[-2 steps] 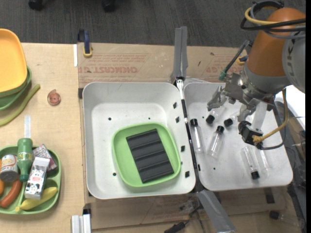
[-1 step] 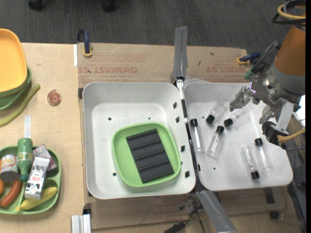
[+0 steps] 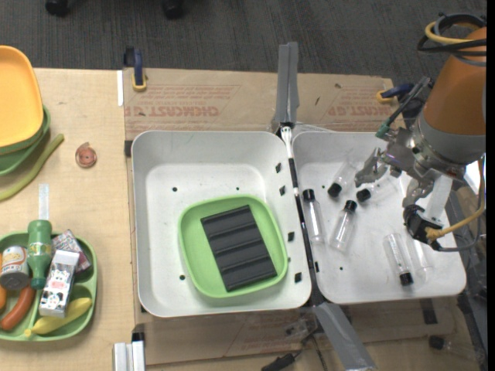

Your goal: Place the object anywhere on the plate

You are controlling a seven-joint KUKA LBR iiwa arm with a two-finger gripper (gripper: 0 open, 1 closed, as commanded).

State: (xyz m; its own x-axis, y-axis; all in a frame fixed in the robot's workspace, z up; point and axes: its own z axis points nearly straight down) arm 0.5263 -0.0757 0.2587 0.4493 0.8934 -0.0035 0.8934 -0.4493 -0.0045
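Note:
A green square plate (image 3: pixel 191 226) lies in the left bin (image 3: pixel 155 168). A black ridged rectangular object (image 3: pixel 238 243) rests flat on its middle. My gripper (image 3: pixel 372 168) hangs over the back of the right bin (image 3: pixel 325 149), well to the right of the plate. Clear metal parts and vials crowd around its tip, so what is at the tip is unclear. The grey arm with its orange band (image 3: pixel 458 76) comes in from the right.
Several clear vials with black caps lie in the right bin, among them one by the divider (image 3: pixel 312 211), one mid-bin (image 3: pixel 343 224) and one near the front right (image 3: pixel 401 260). Yellow and green plates (image 3: pixel 15 99) and a tray of toy food (image 3: pixel 46 284) sit on the bench at the left.

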